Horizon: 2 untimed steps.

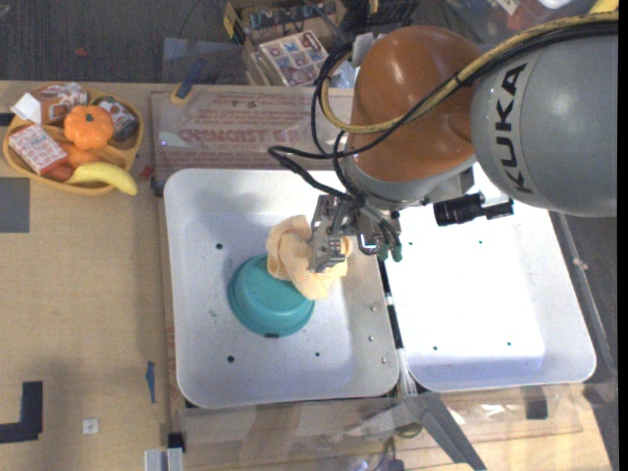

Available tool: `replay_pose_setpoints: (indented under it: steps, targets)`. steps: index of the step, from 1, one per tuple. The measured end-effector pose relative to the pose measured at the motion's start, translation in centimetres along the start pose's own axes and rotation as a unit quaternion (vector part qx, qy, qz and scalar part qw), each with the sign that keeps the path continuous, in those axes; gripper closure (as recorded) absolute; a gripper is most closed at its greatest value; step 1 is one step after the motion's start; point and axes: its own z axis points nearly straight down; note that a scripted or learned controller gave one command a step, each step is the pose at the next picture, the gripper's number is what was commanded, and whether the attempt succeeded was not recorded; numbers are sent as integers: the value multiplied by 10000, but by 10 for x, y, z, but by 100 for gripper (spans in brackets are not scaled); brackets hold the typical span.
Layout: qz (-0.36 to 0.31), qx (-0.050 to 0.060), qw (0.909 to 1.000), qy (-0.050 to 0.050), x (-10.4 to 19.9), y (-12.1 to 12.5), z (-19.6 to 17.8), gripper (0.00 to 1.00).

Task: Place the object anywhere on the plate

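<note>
- The arm (510, 116) enters from the upper right of the frame, grey casing with an orange band over the wrist; it hangs above the inner edges of the two white bins, near the frame's centre.
- The gripper (327, 253) points down at the centre of the frame, over the right part of the left bin (196, 341); its fingers (321, 248) sit narrow, closed onto the top of a pale yellow, crumpled soft object (294, 253); the object shows between and around the fingers, so it appears held.
- The soft object lies just left of centre; its lower left edge overlaps the rim of the teal plate (267, 302); whether it is resting on the plate or lifted clear cannot be told from this angle.
- The teal plate sits in the middle of the left bin, a little below and left of the gripper; it is round, and its upper right part is covered by the object.
- The right bin (491, 302) lies in the lower right of the frame; part of it is hidden under the arm.
- In the upper left of the frame, on the wooden bench (69, 292), stands a yellow bowl (29, 165) with a small orange pumpkin (88, 126), a banana (103, 175) and some packets; well apart from the bins.
- Above the bins, at the top centre, lie cardboard boxes (285, 37) and black cables (329, 96) looping down to the wrist.
</note>
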Motion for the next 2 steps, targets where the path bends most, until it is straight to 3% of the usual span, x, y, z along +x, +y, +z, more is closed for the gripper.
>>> replay_pose_setpoints:
  steps: [1,2]
  targets:
    - [2,4,10000,17,10,50,12,100]
    - [3,2,10000,12,9,50,11,0]
